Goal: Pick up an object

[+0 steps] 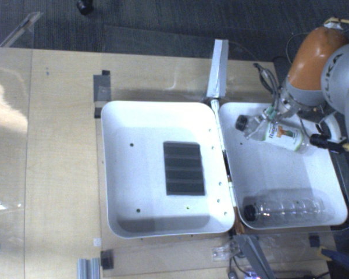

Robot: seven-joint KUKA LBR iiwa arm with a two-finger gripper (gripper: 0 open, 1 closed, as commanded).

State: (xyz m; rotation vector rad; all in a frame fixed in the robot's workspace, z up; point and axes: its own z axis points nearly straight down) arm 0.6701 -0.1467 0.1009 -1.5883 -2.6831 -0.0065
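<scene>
Camera view: fingers, state unclear, above small bottle; clear bottle lies nearer, apart.

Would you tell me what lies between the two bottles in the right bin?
Bare white bin floor separates the upper bottle from the lower bottle, per the camera view.

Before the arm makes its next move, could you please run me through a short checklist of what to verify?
1. Tool over the right bin: ok.
2. Small clear bottle directly under the tool: ok.
3. That bottle between the fingers: cannot tell.
4. Large clear bottle apart from the tool, by the near wall: ok.
5. Dark ridged block flat in the left bin: ok.
</scene>
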